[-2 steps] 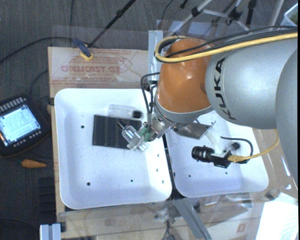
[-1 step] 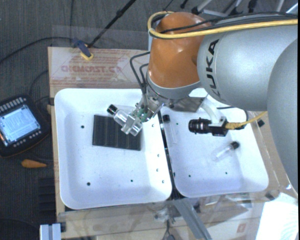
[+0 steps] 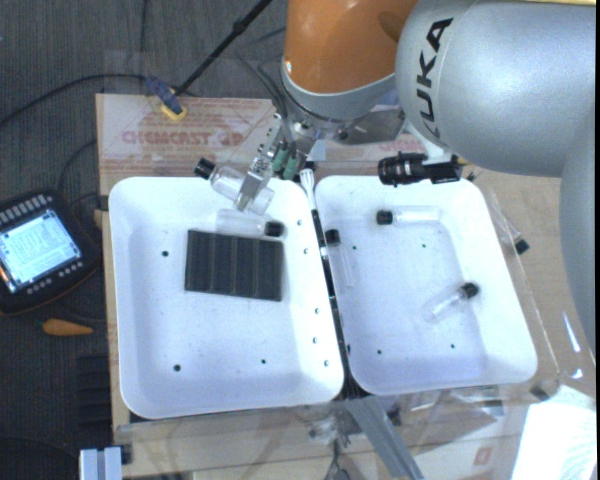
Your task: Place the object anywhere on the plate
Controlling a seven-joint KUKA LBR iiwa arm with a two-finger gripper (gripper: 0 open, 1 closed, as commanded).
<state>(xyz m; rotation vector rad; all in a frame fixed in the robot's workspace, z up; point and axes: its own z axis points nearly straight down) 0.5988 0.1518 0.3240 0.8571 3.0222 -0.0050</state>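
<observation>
Wooden bench (image 3: pixel 130 158) carries two shallow white bins, and we see the dark ribbed rectangular plate (image 3: pixel 234 265) flat in the left bin (image 3: pixel 150 368), gripper (image 3: pixel 252 190) hovering just past its far edge. Between the fingers sits a clear plastic vial with a black cap (image 3: pixel 220 175), pinched near one end, so we call them clamped on it. Risk we flag: the vial is round and slick, so released off-centre it could roll off the plate onto the bin floor; two more clear vials (image 3: pixel 450 301) lie in the right bin (image 3: pixel 480 363).

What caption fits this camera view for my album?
Tool above the left bin, near a dark plate; vials in the right bin.
</observation>
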